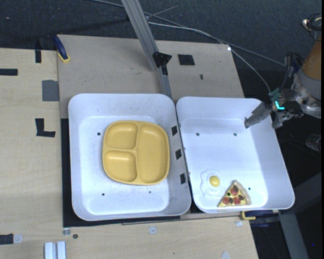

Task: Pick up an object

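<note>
In the right bin [270, 144], near its front edge, lie a toy fried egg [211, 182] and a toy pizza slice [235, 195], side by side. A yellow divided plate [135, 152] rests in the middle of the left bin [81, 144]. My gripper [261, 124] hangs over the right bin's far right rim, well behind the egg and the pizza slice. It is open, with nothing between its fingers [255, 116].
A grey metal bar [143, 28] slants across the bench behind the bins. Thin cables trail over the back of the bench. Black clips [178, 154] sit on the seam where the two bins meet.
</note>
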You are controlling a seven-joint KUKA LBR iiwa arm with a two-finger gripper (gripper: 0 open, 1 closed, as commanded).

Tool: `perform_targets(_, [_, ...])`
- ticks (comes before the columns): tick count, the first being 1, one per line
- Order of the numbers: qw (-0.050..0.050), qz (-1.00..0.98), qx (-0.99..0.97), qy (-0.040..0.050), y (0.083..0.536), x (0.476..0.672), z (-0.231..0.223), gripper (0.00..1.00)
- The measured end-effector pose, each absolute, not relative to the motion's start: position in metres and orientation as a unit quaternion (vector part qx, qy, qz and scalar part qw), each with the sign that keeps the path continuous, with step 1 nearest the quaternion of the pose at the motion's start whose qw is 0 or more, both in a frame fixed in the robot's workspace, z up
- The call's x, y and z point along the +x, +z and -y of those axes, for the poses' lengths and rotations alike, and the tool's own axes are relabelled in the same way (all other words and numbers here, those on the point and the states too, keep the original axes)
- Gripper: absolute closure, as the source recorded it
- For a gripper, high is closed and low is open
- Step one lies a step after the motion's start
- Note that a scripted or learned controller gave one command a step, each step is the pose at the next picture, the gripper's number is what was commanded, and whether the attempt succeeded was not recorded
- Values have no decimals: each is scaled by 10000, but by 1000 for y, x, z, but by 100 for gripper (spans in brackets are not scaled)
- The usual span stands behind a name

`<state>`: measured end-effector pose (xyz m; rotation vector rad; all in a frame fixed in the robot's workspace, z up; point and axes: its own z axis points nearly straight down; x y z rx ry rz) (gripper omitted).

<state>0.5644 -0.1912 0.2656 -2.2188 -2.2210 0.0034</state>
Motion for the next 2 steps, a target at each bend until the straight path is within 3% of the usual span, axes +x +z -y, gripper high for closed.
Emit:
perform_targets(1, [2, 7075, -7067, 6, 266, 565, 191, 0])
perform_targets(2, [24, 7071, -7071, 23, 205, 564, 198, 0])
